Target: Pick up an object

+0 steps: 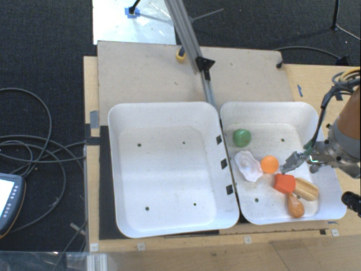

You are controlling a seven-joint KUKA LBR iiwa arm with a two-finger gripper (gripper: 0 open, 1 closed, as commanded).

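— So, where is the small orange ball [269, 164]?
— In the right white bin [307, 114], just left of the gripper [293, 161]; the fingers stand slightly apart, holding nothing.

1. Green ball [242, 136]: round, lying alone in the right bin's upper left part
2. Orange ball [269, 164]: round, touching a crumpled white wrapper [247, 166] on its left
3. Red block [284, 183]: lies below the orange ball
4. Tan roll [306, 189]: elongated, beside the block
5. Orange pear-shaped piece [295, 206]: nearest the front wall
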